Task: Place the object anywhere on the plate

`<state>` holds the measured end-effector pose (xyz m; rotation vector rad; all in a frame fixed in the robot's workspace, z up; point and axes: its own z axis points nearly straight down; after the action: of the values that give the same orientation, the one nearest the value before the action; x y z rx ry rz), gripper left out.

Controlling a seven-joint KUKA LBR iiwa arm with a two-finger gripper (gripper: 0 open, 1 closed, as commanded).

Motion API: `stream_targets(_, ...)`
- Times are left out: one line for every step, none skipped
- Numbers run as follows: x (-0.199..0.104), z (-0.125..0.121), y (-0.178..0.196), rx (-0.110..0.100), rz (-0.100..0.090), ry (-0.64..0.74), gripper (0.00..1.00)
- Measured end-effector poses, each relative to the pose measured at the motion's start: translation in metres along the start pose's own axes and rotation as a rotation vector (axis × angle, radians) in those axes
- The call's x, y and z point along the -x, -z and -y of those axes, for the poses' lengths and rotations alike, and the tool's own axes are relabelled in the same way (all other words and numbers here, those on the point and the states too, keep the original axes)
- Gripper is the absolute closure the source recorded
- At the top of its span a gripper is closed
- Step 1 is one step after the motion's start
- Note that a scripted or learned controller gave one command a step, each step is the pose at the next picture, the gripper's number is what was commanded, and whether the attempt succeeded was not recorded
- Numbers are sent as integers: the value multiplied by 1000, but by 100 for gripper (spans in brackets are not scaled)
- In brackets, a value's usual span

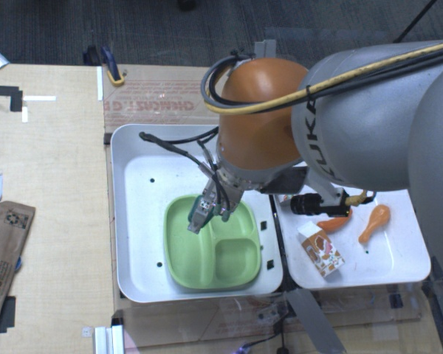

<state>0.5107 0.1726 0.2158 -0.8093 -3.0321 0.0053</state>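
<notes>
A light green plate (236,260) with divided compartments lies in the left white bin (136,198), toward its front right. My gripper (209,214) hangs directly over the plate's upper left compartment, close to its surface. The grey arm with its orange band (262,109) covers the back right of this bin. I cannot make out any object at the gripper's tip. In the right bin (402,264) lie an orange drumstick-shaped toy (374,222), an orange carrot-like piece (332,223) and a small printed packet (323,251).
A cardboard sheet (162,98) lies behind the left bin, with a blue clamp (111,66) at its corner. The wooden bench top (44,161) stretches to the left, bearing a brown paper bag (4,249) at its edge.
</notes>
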Motion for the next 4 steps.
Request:
stream_targets(13, 74, -90, 2, -1, 302, 100)
stream_targets(29, 64, -108, 14, 25, 563, 100)
stream_targets(26, 66, -121, 9, 14, 563, 0)
stream_targets(52, 68, -26, 4, 3, 785, 0)
